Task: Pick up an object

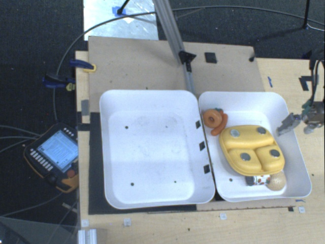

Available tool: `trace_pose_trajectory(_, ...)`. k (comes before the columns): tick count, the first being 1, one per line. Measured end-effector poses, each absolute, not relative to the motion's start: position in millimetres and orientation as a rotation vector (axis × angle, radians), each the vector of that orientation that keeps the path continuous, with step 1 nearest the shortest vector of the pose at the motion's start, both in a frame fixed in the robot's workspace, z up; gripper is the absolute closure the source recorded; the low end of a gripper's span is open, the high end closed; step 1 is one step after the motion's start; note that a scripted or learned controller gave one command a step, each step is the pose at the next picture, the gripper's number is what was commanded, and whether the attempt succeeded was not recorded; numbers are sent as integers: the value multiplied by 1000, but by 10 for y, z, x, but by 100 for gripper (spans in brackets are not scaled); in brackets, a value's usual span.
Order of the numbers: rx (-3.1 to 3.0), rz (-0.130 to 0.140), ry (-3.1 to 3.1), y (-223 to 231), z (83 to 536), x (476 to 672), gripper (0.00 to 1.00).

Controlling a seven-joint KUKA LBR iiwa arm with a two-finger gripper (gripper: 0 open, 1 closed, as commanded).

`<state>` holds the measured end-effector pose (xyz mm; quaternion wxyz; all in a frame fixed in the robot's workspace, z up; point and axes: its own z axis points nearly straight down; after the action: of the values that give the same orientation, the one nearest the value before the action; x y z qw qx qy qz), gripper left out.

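Brown benchtop (152,65) carries two white bins. Nearest in the right bin (292,184) lies a beige ball (275,182), then a yellow moulded toy (252,149), then an orange ring (214,119). At the right edge, the gripper (297,122) hangs over that bin's rim, beside the yellow toy, fingers apart around nothing.

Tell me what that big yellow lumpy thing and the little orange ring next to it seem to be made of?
The yellow lumpy thing looks like moulded plastic: smooth, slightly glossy, rounded lobes with grey round insets. The orange ring looks like soft rubber or foam, matte and doughnut-shaped, though that is hard to settle from here.
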<state>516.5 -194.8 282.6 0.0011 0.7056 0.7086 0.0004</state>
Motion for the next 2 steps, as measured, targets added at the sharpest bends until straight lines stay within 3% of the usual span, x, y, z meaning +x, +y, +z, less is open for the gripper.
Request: trace_pose_trajectory(2,2222,-2,2224,-2049,1772,5248,0)
